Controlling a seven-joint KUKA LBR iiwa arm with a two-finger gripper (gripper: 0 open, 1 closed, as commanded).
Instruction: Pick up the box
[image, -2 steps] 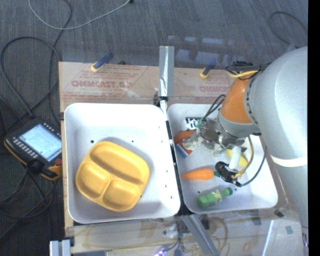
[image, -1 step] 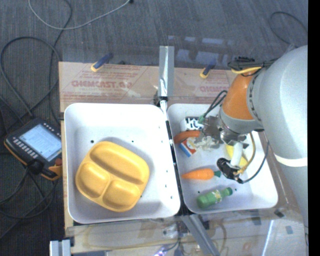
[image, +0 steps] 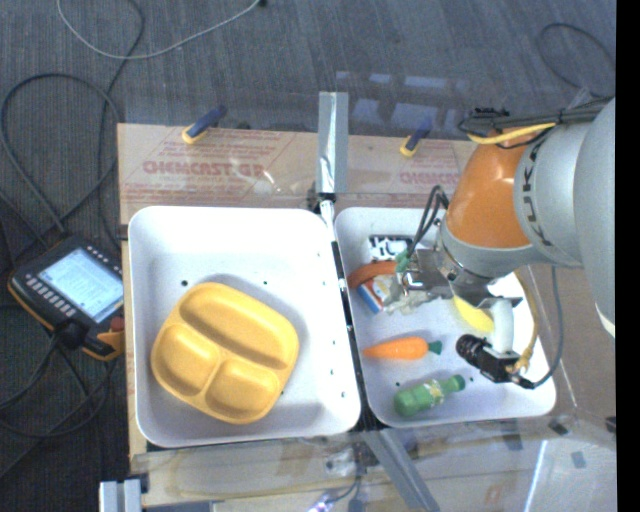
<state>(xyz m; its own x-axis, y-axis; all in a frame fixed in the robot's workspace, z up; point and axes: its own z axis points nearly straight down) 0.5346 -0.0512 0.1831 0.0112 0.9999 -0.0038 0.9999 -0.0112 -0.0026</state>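
The box (image: 376, 292) is small, with blue, red and white print, and lies in the upper left part of the right bin (image: 540, 400). My gripper (image: 410, 285) reaches down from the grey and orange arm and sits right against the box's right side. The arm's body hides the space between gripper and box, so contact is unclear.
The right bin also holds an orange carrot (image: 398, 349), a green bottle (image: 428, 393), a yellow banana (image: 474, 313), a red curved item (image: 368, 270) and a black-and-white item (image: 388, 245). A yellow divided plate (image: 226, 350) lies in the left bin (image: 160, 240). The bins share a wall just left of the box.
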